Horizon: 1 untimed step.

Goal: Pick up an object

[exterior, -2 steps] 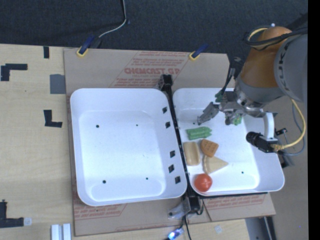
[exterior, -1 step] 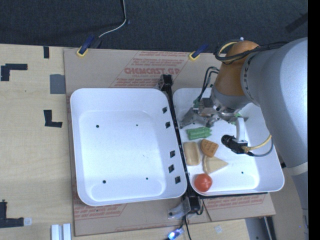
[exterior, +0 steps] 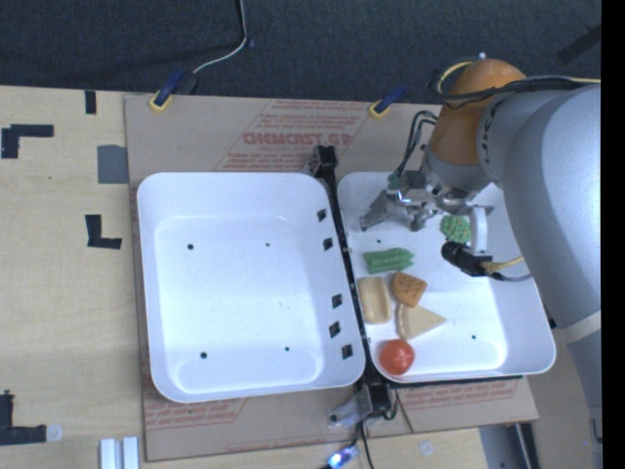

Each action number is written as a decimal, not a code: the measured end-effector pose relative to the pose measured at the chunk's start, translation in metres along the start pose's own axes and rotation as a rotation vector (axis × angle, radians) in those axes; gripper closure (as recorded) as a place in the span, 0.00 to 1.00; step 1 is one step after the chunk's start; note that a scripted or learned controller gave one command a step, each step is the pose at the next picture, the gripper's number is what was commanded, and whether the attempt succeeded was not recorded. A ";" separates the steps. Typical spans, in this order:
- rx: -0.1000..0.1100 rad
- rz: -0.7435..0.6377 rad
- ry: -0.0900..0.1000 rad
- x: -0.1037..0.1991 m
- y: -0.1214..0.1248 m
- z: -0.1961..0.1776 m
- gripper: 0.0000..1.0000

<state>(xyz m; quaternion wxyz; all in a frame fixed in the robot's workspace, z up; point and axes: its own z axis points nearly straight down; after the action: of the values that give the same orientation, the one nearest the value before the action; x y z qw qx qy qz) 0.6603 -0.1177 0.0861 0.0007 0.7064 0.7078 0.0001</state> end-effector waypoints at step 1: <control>0.001 -0.001 0.001 0.018 0.008 0.002 0.00</control>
<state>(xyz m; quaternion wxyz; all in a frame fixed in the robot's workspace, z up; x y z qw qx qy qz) 0.6686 -0.0999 0.0843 -0.0002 0.7061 0.7081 0.0001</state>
